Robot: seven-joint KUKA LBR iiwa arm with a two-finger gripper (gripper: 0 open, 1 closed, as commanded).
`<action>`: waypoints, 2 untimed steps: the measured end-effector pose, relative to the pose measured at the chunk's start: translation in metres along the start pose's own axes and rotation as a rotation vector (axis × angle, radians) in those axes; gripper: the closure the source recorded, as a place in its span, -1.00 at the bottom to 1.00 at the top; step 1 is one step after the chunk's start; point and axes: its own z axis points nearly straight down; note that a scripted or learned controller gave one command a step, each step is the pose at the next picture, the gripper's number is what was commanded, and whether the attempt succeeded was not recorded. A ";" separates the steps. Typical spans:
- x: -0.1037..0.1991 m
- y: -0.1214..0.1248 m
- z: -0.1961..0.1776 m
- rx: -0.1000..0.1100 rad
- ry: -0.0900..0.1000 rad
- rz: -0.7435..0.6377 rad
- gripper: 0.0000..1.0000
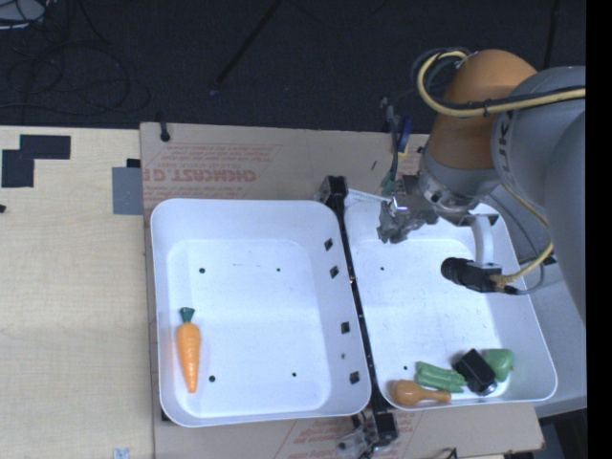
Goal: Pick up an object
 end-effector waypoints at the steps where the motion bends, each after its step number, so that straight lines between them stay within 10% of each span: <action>1: 0.024 0.018 -0.253 -0.021 -0.002 -0.002 1.00; 2: 0.085 0.017 -0.237 0.000 0.001 -0.004 1.00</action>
